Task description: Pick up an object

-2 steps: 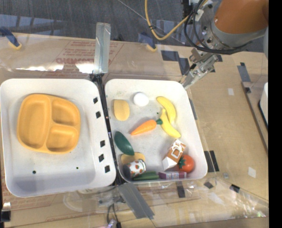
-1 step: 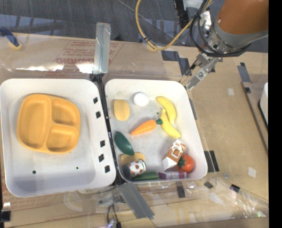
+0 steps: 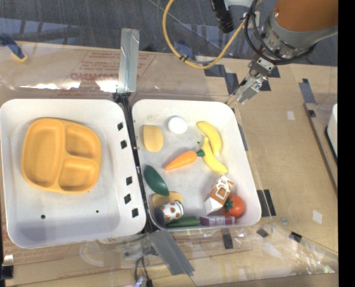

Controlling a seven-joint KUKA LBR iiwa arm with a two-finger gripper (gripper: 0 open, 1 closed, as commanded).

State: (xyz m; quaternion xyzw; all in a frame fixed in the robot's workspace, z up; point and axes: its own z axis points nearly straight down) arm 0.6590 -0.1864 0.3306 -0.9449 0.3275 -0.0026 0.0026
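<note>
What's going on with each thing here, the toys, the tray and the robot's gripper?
Gripper: above the right bin's far right corner, holding nothing.
Yellow tray: flat in the left bin, compartments bare.
Bananas: lying in the right bin.
Carrot: lying beside the bananas.
White ball: resting near the far wall.
Small carton: tilted, against the tomato.

Two white bins sit side by side on the counter [image 3: 285, 154]. The left bin [image 3: 22, 220] has a yellow divided plate [image 3: 61, 155] in it. The right bin [image 3: 243, 160] is packed: white ball [image 3: 177, 125], bananas [image 3: 212, 145], carrot [image 3: 181, 160], a pale yellow chip-looking thing [image 3: 153, 139], a dark green piece [image 3: 156, 180], small carton [image 3: 219, 195], tomato [image 3: 235, 206]. The end effector [image 3: 249, 90] hangs just past the right bin's far corner, nothing between its fingers.
</note>
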